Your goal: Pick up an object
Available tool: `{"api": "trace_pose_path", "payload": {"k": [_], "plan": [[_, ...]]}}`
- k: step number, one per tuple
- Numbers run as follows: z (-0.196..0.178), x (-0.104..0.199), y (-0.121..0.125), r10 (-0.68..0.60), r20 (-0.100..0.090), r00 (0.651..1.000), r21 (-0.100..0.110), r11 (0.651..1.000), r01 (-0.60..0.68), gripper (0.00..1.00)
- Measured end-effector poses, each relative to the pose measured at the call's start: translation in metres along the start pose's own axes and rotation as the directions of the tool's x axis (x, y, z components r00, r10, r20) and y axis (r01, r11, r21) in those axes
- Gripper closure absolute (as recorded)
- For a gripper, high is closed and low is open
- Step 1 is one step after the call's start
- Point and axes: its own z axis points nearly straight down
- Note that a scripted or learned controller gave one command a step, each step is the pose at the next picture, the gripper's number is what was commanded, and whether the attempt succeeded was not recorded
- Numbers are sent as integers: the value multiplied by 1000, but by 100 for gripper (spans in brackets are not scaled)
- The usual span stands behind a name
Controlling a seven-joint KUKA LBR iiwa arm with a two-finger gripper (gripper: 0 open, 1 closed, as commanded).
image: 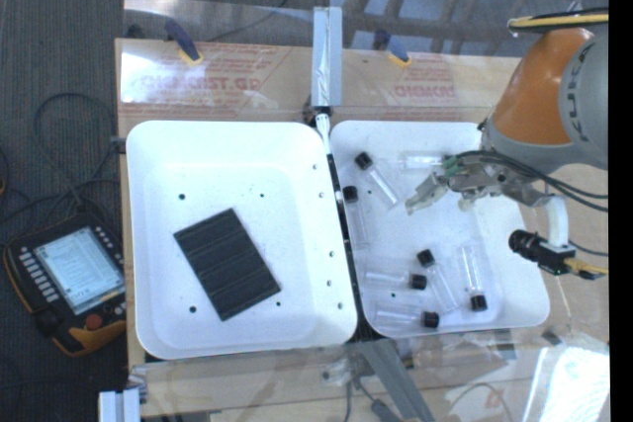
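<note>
Bench bins [148, 212] abut; tool [420, 198] over right bin's middle

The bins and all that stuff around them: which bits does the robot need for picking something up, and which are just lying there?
For the job:
- gripper
- clear vials with black caps
- right bin

Just lying about:
- dark ribbed pad in the left bin
- handheld control screen on the floor
- black cables

High slanted overhead (both bins [148, 212])

6 vials [377, 184], 1 blk mat [226, 263]
</note>
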Motion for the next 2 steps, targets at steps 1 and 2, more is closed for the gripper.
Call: {"api": "trace_pose_path", "payload": {"k": [1,2], "plan": [[84,12,-12,-39,3,999,-13,999,39,0],[72,-21,81,-190,-4,982,7,982,190,0]]}}
